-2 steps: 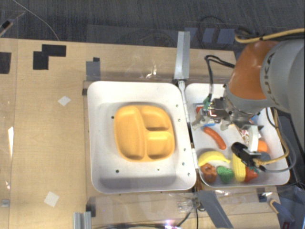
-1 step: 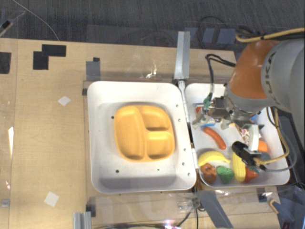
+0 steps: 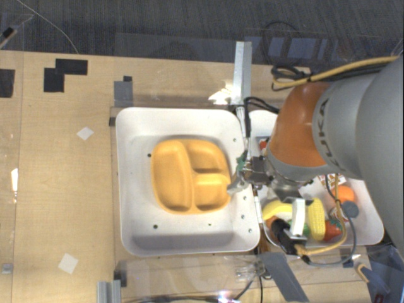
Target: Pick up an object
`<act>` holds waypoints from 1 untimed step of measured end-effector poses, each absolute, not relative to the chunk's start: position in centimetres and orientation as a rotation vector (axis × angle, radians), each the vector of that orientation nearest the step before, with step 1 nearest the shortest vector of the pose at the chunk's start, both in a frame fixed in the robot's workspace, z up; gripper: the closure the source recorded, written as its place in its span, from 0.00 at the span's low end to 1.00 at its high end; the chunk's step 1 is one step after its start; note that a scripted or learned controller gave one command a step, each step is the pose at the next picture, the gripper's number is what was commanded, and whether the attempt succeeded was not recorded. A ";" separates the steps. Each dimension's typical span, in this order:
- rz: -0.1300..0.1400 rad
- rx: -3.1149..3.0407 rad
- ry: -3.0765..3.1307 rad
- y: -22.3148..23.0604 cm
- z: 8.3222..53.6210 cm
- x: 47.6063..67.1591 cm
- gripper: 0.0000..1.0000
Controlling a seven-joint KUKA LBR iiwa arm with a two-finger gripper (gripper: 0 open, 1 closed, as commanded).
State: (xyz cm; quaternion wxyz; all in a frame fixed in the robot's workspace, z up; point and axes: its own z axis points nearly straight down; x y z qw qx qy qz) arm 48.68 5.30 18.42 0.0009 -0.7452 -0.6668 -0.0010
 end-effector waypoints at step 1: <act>-0.008 -2.424 -2.037 8.6 16.3 49.3 0.00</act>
